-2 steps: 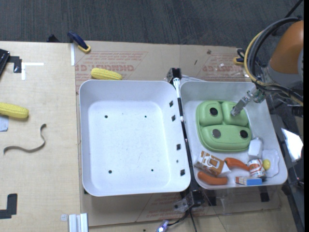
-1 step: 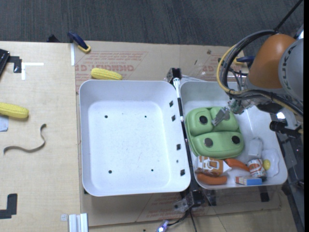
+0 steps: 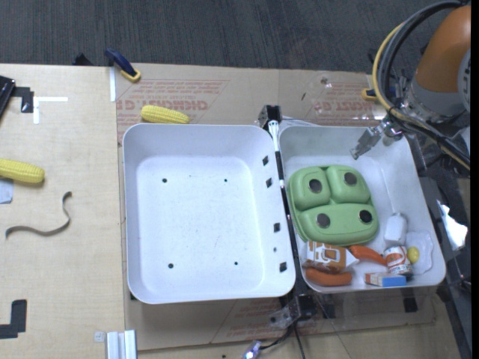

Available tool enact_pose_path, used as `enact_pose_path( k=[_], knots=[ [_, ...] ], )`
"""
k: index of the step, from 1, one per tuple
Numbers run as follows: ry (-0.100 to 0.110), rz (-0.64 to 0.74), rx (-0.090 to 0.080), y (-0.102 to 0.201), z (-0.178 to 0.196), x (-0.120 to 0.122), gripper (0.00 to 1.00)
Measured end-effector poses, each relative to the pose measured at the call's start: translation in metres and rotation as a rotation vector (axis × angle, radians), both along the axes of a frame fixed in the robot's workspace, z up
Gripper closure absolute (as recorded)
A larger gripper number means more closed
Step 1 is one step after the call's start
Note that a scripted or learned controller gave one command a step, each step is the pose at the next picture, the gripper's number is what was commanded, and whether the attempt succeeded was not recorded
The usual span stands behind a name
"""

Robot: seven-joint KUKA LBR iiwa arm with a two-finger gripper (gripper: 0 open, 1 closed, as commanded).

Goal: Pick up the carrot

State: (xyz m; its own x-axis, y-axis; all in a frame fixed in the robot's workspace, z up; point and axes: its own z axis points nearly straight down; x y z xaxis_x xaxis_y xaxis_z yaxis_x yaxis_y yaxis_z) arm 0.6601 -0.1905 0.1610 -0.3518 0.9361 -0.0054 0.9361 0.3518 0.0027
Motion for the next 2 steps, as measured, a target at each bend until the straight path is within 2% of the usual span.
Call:
enact_pose_path(
  k=[1,2],
  knots=[
    [0.002,-0.106,0.003,0.087,-0.068,0.000,0.00],
    [-0.003,-0.101,0.000,0.086,-0.057,0.001,1.00]
  ],
)
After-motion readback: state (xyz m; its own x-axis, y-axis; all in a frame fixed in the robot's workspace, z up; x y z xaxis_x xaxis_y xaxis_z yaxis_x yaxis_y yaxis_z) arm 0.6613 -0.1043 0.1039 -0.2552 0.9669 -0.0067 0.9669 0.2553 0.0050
